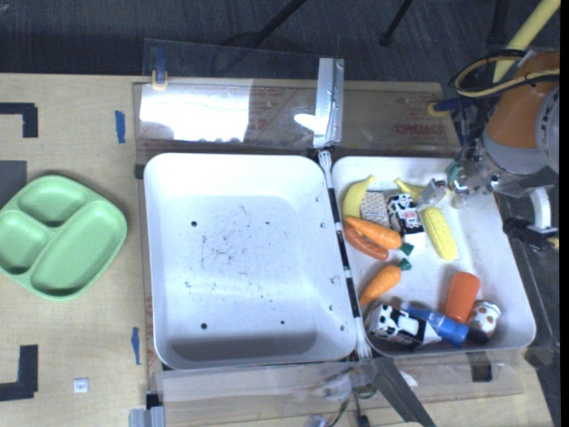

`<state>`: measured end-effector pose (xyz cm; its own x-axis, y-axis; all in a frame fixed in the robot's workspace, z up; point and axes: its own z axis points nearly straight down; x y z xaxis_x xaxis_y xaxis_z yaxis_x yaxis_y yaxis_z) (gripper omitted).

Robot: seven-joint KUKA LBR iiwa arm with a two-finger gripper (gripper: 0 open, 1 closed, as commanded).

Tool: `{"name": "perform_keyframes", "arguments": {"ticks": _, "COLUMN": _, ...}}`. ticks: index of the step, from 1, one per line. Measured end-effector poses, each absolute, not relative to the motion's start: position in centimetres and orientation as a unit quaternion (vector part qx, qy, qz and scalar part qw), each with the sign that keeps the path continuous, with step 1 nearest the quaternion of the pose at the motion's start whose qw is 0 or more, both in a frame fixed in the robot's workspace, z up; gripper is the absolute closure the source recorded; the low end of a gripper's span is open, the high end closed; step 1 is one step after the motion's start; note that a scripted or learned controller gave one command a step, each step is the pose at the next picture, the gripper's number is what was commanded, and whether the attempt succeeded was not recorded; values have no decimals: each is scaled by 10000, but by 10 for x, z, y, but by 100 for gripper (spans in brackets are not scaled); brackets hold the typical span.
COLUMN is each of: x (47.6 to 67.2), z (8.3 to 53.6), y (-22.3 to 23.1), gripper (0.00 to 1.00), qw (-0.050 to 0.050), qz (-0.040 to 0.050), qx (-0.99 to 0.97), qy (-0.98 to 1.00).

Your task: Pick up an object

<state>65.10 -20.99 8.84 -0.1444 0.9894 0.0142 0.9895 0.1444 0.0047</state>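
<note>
The right bin [518, 302] holds several toys. A yellow banana [357, 194] lies at its back left, with two orange carrots [373, 234] [382, 281] in front of it. A yellow corn cob [440, 231] lies mid-bin. An orange cylinder [461, 294], a blue piece [444, 327] and a black-and-white cow toy [397, 323] sit near the front. My gripper [447, 186] hangs over the bin's back right part, just above the top end of the corn cob. Nothing is visibly held in it.
The left bin [178, 185] stands beside the right one, with a shared wall between them. A green divided plate [58, 236] rests on the bench at far left. A clear plastic panel [231, 105] stands behind the bins. The arm's orange band [516, 118] is at upper right.
</note>
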Motion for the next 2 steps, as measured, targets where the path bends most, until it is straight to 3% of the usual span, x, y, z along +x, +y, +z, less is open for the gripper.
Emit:
{"name": "perform_keyframes", "arguments": {"ticks": 1, "x": 616, "z": 86, "y": -187, "gripper": 0, "qw": -10, "qz": -7, "qx": -6709, "qy": -7415}}
{"name": "perform_keyframes", "arguments": {"ticks": 2, "x": 618, "z": 98, "y": -188, "gripper": 100, "qw": -38, "qz": -13, "qx": -6708, "qy": -7416}}
